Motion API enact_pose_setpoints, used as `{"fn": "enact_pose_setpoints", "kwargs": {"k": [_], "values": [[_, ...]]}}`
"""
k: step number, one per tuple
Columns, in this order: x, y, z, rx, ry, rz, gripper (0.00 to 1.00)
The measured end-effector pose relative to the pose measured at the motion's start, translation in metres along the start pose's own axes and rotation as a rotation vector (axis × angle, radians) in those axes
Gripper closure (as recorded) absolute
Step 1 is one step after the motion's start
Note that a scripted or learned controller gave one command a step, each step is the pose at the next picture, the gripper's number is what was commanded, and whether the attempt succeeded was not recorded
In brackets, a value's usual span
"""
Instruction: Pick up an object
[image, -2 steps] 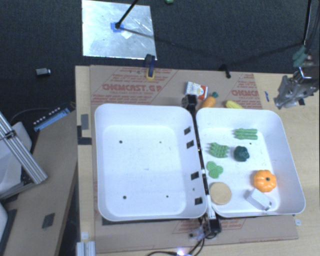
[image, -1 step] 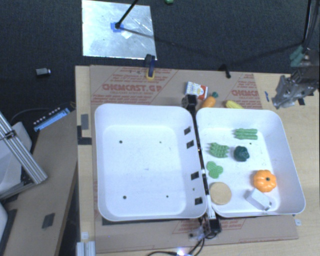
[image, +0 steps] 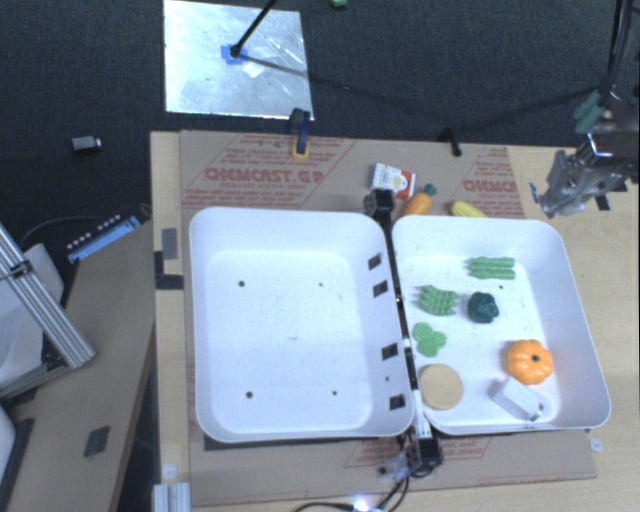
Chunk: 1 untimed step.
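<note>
Nearest us in the right bin (image: 575, 300): grey block (image: 518, 400), tan disc (image: 440, 386), orange pumpkin (image: 529, 361); farther, green pieces. Tool (image: 572, 190) hovers beyond the bin's far right corner, grip state unclear. We judge approach pending: swing in, descend on pumpkin.

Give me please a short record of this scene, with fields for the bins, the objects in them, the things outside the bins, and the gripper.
left bin: white, no objects seen in it
right bin: white, holds all objects listed next
objects: light green piece; green leafy piece; dark green ball; green round piece; tan disc; orange pumpkin; white block
outside, behind bins: carrot; banana
gripper: outside right bin, beyond its far right corner; fingers unclear
</note>
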<state>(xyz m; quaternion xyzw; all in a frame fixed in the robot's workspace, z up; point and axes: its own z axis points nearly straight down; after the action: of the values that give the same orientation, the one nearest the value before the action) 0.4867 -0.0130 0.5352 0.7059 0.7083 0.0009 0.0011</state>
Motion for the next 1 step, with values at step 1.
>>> {"fn": "enact_pose_setpoints", "kwargs": {"k": [1], "values": [[0.0052,0.0000,0.0000,0.000,0.000,0.000,1.00]]}}
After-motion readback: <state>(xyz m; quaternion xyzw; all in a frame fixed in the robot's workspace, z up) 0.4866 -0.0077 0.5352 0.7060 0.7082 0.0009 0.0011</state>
